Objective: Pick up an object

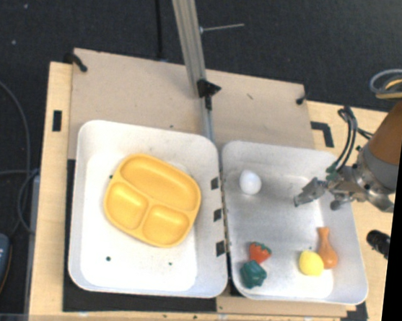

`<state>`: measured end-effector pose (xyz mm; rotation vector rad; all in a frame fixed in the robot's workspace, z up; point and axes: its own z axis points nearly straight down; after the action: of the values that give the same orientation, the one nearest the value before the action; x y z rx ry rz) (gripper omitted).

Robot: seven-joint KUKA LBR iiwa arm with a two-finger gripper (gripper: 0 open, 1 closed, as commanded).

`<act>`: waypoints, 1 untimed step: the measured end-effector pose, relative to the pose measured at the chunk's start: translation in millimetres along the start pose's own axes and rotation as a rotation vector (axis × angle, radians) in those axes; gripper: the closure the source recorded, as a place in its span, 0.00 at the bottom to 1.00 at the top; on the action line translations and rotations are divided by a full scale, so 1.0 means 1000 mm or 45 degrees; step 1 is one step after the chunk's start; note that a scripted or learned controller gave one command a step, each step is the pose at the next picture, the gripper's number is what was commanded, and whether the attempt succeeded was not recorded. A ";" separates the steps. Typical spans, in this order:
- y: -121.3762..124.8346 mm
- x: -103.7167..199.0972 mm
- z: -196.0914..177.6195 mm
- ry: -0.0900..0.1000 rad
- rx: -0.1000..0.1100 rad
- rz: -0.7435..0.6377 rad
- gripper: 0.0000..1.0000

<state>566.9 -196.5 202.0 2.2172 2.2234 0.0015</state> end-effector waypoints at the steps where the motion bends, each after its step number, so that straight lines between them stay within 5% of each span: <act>1: 0.000 0.000 0.000 0.000 0.000 0.000 0.00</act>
<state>566.9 -196.4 202.0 2.2175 2.2231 0.0018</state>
